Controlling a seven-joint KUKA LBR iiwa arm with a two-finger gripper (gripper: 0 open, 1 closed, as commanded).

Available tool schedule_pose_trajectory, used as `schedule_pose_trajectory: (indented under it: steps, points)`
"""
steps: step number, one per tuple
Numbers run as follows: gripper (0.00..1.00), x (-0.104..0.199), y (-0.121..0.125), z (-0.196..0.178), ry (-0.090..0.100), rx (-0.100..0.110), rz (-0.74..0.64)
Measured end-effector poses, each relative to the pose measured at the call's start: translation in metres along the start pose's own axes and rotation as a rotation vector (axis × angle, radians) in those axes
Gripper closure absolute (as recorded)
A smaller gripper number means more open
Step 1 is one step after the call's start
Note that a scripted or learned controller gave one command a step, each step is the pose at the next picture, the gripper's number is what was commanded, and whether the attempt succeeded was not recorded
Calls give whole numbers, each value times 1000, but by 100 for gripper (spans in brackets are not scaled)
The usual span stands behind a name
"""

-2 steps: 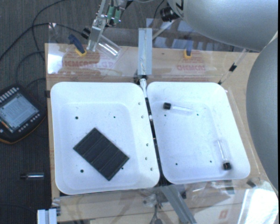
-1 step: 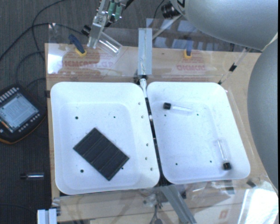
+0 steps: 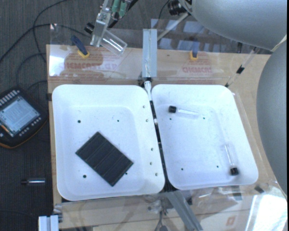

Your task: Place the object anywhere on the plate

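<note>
Above the bench's far edge, beyond the left bin (image 3: pixel 62 105), my gripper (image 3: pixel 99 33) hangs, spread or closed I cannot tell, while a black-capped clear tube (image 3: pixel 183 111) and a second tube (image 3: pixel 229 159) lie well apart in the right bin (image 3: pixel 238 110) and the dark ribbed plate (image 3: pixel 104 158) rests flat in the left bin.

The plate (image 3: pixel 104 158) lies in the left bin (image 3: pixel 67 105); 2 tubes (image 3: pixel 183 111) in the right bin (image 3: pixel 241 129).

arm (image 3: pixel 241 13): smooth rounded grey casing, glossy highlights, partial white lettering near top edge. claw (image 3: pixel 102 30): slim metallic assembly, green parts, thin cables running up top.
</note>
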State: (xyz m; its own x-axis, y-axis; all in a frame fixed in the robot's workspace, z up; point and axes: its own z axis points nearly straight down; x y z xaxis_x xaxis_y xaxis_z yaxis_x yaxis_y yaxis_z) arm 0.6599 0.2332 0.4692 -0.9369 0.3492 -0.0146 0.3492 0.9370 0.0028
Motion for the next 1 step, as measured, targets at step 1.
schedule_pose_trajectory:
  steps: [1]
  points:
    - [100,-1,1,-9,-3,-1,1]
